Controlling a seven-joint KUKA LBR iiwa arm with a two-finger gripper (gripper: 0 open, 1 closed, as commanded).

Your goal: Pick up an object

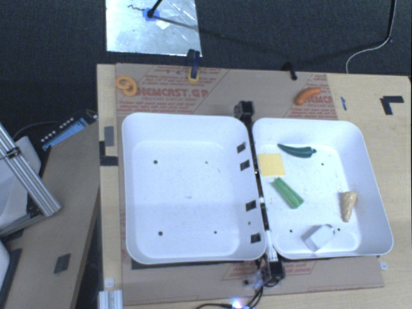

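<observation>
Your candidates lie in the right bin (370,172): a dark green pepper (297,150) above a yellow block (271,165), a green stick (287,192), a beige cone (347,205), a white piece (318,236); the left bin (135,172) sits alongside; an orange sausage (308,96) rests on the bench beyond.

2 white bins (187,131). Right bin: 5 items — 1 dark green pepper (297,150), 1 yellow square (271,165), 1 green stick (287,192), 1 beige cone (347,205), 1 white block (318,237). On surface: 1 pretzel (127,85), 1 sausage (308,95), 1 clamp (192,65).
</observation>
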